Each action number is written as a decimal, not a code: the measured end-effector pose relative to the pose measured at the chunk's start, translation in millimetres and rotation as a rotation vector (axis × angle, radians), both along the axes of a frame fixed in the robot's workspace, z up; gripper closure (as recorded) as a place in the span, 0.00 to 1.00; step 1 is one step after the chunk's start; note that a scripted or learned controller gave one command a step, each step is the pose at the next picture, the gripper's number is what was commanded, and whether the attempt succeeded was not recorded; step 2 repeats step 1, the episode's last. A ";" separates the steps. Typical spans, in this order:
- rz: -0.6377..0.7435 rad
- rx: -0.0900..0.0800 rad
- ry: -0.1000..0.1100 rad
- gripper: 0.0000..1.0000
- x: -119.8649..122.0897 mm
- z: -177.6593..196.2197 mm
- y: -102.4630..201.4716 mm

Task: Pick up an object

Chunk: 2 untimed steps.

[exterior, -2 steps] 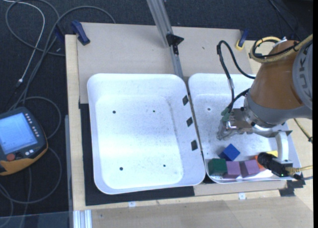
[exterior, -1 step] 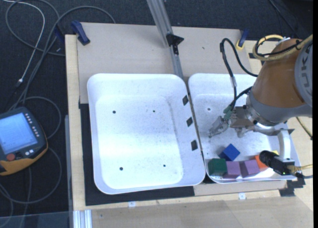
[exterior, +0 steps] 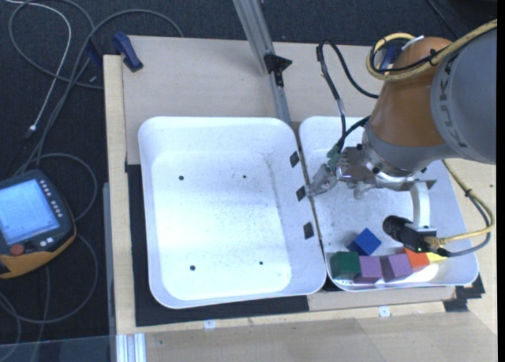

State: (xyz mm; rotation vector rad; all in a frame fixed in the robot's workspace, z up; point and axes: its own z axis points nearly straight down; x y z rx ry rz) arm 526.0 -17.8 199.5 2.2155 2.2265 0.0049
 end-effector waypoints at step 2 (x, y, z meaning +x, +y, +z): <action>-0.013 -0.004 0.006 0.00 -21.2 -5.2 -100.4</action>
